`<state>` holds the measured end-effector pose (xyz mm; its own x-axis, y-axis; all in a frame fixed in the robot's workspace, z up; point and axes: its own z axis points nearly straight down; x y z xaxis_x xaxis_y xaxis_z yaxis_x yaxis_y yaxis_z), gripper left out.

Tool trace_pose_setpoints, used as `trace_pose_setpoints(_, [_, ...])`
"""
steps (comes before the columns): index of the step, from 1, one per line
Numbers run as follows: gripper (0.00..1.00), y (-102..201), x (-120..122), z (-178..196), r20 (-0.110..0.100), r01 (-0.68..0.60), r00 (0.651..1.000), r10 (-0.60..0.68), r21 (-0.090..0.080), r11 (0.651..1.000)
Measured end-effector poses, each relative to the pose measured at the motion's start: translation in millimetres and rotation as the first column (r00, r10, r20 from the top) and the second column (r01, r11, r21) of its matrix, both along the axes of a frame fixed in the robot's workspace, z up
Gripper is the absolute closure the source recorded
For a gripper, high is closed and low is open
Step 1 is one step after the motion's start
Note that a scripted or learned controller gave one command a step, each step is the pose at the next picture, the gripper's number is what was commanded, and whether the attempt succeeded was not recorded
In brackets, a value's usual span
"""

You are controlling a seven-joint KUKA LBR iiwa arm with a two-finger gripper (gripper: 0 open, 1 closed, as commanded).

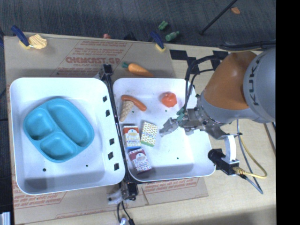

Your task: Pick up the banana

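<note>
Metal-grey gripper (168, 126) hovers over right bin (187, 168), toward its 3 o'clock side, beside patterned carton (149, 133) -- how far open, can't tell. Pale yellow lump (37, 42), rounded and smooth, on cardboard (89, 55) at 10 o'clock of left bin (18, 125) -- banana? Can't tell.

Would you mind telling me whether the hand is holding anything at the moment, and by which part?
Nothing is held: the hand hovers over bare floor of the right bin, beside the patterned packet.
</note>
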<state>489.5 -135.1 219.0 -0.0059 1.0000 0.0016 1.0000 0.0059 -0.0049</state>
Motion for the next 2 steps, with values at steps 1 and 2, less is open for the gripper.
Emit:
trace_pose_setpoints(1, [0.00,40.1,-10.8,-124.9,0.010,-0.192,0.981,0.192,-0.002,0.981])
trace_pose_setpoints(2, [0.00,31.8,56.3,-124.5,0.007,-0.129,0.992,0.129,-0.001,0.992])
